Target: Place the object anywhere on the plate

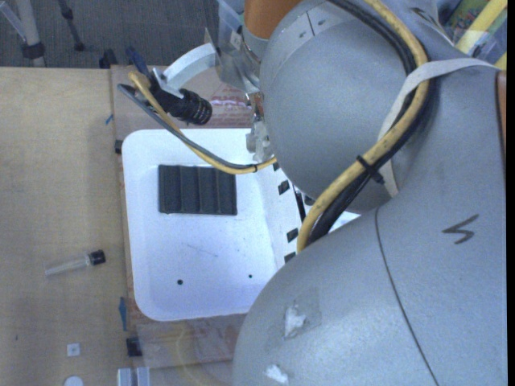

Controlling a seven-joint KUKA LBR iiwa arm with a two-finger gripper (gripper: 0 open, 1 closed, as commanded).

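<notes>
White bin (153, 296) holds dark ridged rectangular object (197, 190).

The surface (48, 175) is light wood. A shallow white bin (145, 288) rests on it, right of centre. A small clear tube with a black cap (76, 262) lies left of the bin. Small bits (73, 349) lie at the near left edge.

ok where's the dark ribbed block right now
The dark ribbed block lies flat in the upper part of the left white bin, just left of the grey arm and below the yellow cable.
</notes>
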